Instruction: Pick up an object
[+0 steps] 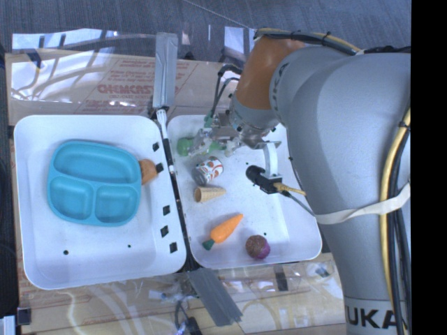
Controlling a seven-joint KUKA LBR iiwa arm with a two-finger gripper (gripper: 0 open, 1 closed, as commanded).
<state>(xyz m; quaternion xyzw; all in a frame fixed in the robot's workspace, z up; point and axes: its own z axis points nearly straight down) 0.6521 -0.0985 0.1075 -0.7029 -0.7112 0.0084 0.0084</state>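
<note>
In the right bin [304, 236] the things on offer lie loose: a small green object [184, 146] at the far left corner, a striped can-like piece [209, 169] just below it, a cone [208, 194] nearer the middle, a toy carrot [225, 229] and a dark red ball [257, 246] toward the near rim. The gripper [218, 137] hangs over the far end of this bin, close to the green object and the striped piece, but nothing can be made out between its parts, and whether it is spread or closed I cannot tell, since the wrist and cabling blur together there. As I judge it, the pick is not yet made: every object appears to rest on the bin floor, and the grasp and lift are left to do. A black fitting with a yellowish tip [268, 181] sits beside the arm [335, 124], whose bulk covers the bin's right side. The left bin [35, 257] bears a blue divided tray [93, 183] with an orange piece [148, 171] touching its right edge. The closeness of green object and striped piece could hinder a clean grasp.
</note>
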